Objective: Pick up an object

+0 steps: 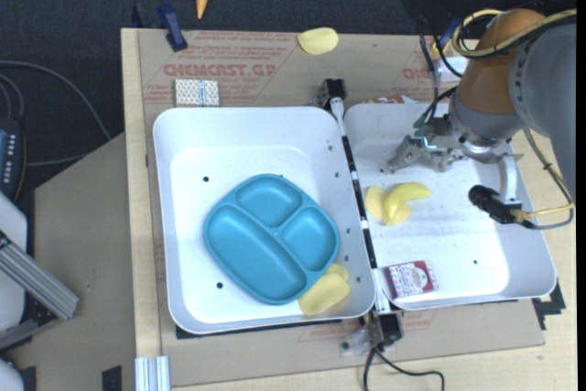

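The grey metal end effector (pixel 401 158) hovers low in the right white bin (pixel 513 275); I cannot tell how far it is open. Just beside it lies a yellow plastic banana (pixel 396 201), untouched, near a small red-and-white packet (pixel 409 278).

Over in the right bin, a yellow banana (pixel 396 201) lies flat near the left wall, curved, its tip pointing right. Below it, a small red-and-white packet (pixel 409 278) rests at the front edge. In the left bin, a blue divided plate (pixel 270 237) sits tilted, a pale yellow lemon-shaped piece (pixel 324 292) touching its lower right rim.
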Controlling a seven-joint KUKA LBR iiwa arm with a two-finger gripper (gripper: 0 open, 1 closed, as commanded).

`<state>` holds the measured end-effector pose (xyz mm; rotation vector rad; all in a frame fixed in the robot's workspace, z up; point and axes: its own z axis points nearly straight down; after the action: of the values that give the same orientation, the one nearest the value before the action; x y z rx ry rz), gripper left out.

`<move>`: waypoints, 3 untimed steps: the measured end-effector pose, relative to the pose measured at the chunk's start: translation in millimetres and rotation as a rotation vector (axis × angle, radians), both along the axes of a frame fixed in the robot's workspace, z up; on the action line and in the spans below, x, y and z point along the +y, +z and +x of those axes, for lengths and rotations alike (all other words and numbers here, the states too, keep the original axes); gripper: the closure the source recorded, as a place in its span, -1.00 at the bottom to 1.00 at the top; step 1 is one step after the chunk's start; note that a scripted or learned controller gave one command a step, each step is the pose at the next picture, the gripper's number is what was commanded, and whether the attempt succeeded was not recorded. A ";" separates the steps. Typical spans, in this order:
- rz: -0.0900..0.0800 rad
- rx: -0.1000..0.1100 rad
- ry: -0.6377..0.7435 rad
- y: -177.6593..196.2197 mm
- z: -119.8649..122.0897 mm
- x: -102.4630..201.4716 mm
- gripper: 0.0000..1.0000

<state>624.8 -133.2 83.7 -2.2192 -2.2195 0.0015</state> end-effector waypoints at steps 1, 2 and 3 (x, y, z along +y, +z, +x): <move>0.000 -0.001 0.000 0.6 -39.6 20.5 -1.00; -0.003 -0.006 0.001 36.6 5.2 -3.6 -1.00; 0.000 0.000 -0.001 0.0 -28.3 7.4 -1.00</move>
<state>596.6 -125.7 83.7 -2.2204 -2.2187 0.0021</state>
